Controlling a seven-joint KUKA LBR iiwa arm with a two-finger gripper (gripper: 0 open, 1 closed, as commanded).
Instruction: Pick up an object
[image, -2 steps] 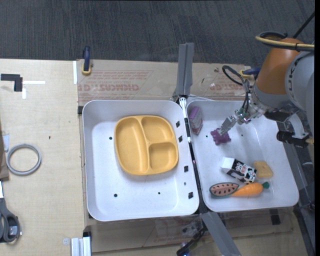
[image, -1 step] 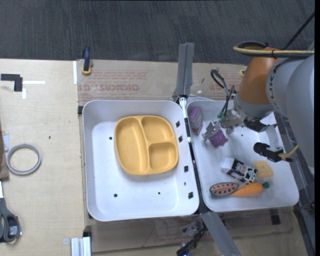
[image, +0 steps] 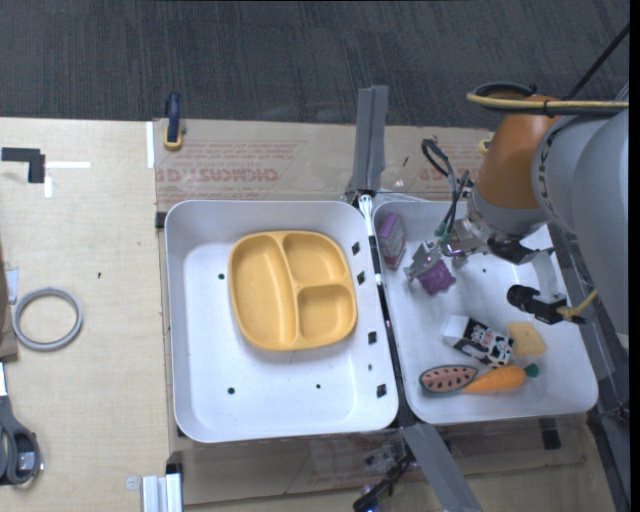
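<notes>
Gripper (image: 438, 252) above purple toy (image: 436, 278) in right bin (image: 560, 400) (finger state unclear); toy probably light, rigid; grasp across its body.

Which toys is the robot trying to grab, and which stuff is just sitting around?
For the job, in the right bin:
gripper
purple toy
toy carrot
black-and-white toy
yellow piece

Just lying about:
yellow divided plate in the left bin
tape ring
scissors
</notes>
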